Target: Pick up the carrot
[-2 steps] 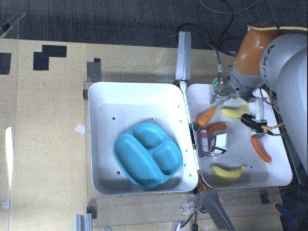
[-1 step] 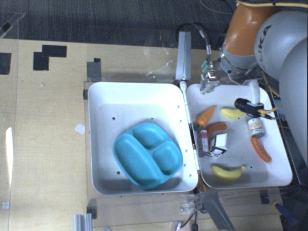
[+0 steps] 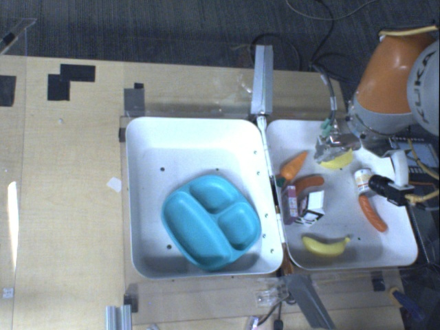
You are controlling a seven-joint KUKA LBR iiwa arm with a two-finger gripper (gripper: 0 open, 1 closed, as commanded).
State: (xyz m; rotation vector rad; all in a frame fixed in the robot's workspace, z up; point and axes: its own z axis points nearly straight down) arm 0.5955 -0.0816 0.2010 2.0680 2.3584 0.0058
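In the right bin (image 3: 405, 253), close against the divider wall it shares with the left bin (image 3: 137, 184), lies the carrot (image 3: 294, 165), tilted with its thick end up and away from the divider and its narrow tip pointing down toward it. It looks like a small toy vegetable, so I judge it light, stiff and somewhat smooth; it should not crush, but a tapered body may slide out of a pinch. The best hold is probably across the thicker middle, with the fingers closing across its length, since the tip sits very near the wall.

Just beyond the carrot, away from the divider, a brown sausage (image 3: 309, 181) lies almost touching its lower end, and below that a small dark-and-white packet (image 3: 302, 205) rests beside the divider. Farther along, a banana (image 3: 326, 245) lies near the bin's front edge, and an orange hot dog (image 3: 373, 213) and a small bottle (image 3: 363, 179) sit well apart from the carrot on the far side.

The tool (image 3: 335, 143) hangs above a yellow piece (image 3: 338, 159), near the carrot but apart from it. I cannot tell how wide it stands, and nothing can be seen held in it. The carrot is not yet lifted.

In the left bin sits a blue sectioned plate (image 3: 210, 220).
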